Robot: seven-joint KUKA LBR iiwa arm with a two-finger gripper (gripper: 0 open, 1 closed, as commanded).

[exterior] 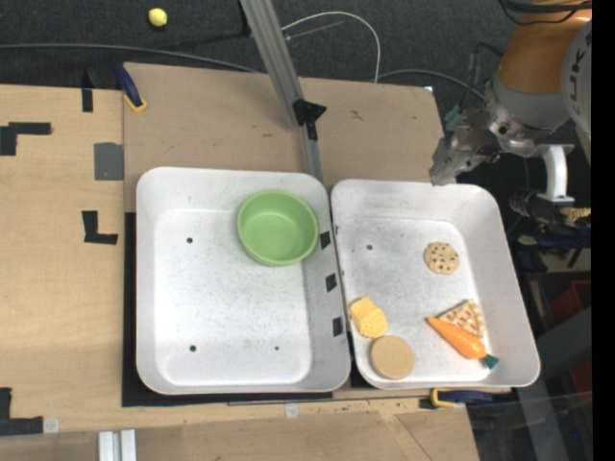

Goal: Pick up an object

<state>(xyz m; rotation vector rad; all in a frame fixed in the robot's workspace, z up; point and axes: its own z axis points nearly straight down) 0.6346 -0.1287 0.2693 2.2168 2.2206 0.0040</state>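
The desk (pixel 221 113) is stretching out to the left of my tool (pixel 444 168), its brown board lying under both bins. My arm (pixel 538 60) is reaching in from the right, the orange band sitting just above my wrist. My tool is hanging over the far rim of the right bin (pixel 500 248), near its far corner, and I cannot tell how it is set; nothing is showing in its grip.

The left bin (pixel 163 286) is lying well away from my tool, on the far side of the right bin. A green bowl (pixel 278 227) is sitting upright in it, in the corner closest to my tool.

In the right bin, all the pieces are resting nearer the camera than my tool. An orange carrot (pixel 458 337) is lying farthest down, touching a pizza slice (pixel 467 315). A round tan disc (pixel 392 357) is sitting at the near rim, just beside a yellow piece (pixel 367 317). A small chip cookie (pixel 441 257) is lying closest to my tool, apart from the rest.
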